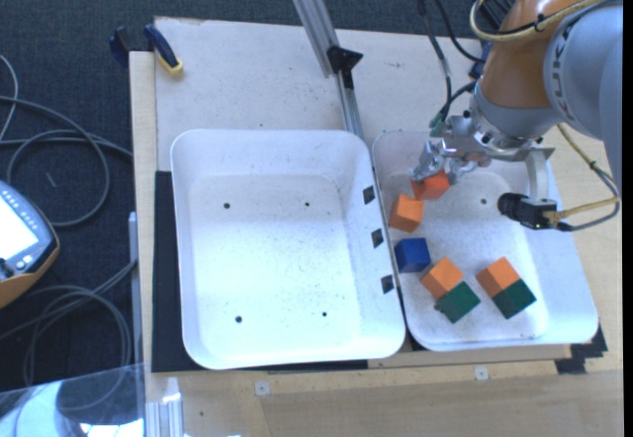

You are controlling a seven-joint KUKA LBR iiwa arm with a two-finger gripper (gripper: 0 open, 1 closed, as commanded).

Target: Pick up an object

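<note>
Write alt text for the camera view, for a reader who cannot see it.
The gripper is low over the right bin, with a red-orange block at its fingertips. Orange, blue and two orange-and-green blocks lie in that bin, beside the left bin.

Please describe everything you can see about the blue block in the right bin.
The blue block is a small cube with a plain, matte, deep blue surface and no visible markings. It sits flat on the floor of the right bin, near the bin's left wall. An orange block lies just above it in the view, and another orange block lies close at its lower right. The gripper is farther up, away from it.
</note>
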